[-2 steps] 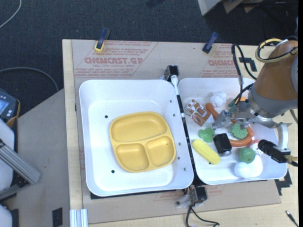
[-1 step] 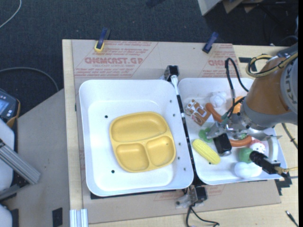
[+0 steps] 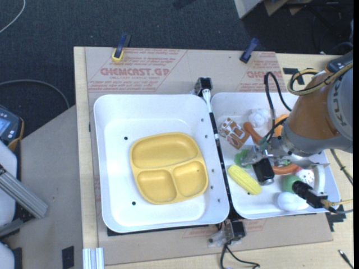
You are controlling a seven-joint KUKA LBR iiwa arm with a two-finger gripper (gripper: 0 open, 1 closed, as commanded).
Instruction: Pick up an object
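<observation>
Brown cardboard covers your worktop (image 3: 168, 66), with two white bins side by side.
Your hand (image 3: 263, 168) hovers low in the right bin (image 3: 247, 206) among crowded toy food, just beside the yellow plastic corn cob (image 3: 244, 180); I cannot tell its grip state. Clutter could cause a snag or miss. Your grey arm hides several items. The yellow divided tray (image 3: 167, 167) sits in the left bin (image 3: 112, 150).

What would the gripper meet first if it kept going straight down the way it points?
Probably the yellow corn cob, or the bin floor beside it; the gripper hangs just right of the cob, and depth is unclear from this slanted view.
</observation>
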